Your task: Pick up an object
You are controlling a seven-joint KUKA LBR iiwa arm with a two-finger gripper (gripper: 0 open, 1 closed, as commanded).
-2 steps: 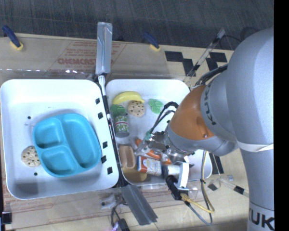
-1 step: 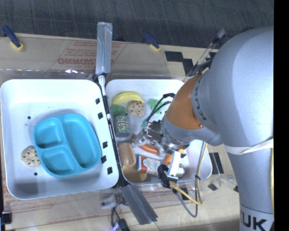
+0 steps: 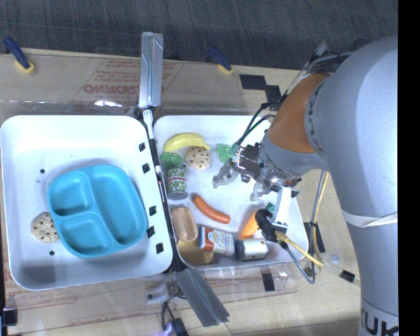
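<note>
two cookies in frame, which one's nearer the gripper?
The cookie in the right bin, beside the banana, lies just left of the gripper. The other cookie sits in the left bin next to the blue tray.

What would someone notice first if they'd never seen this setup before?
Probably the big grey arm with its orange band, reaching in from the right, its pincer above the right bin. Next, the bright blue divided plate in the left bin, with a cookie beside it. Then the toy food crowding the right bin: a banana, a sausage, a small can.
</note>
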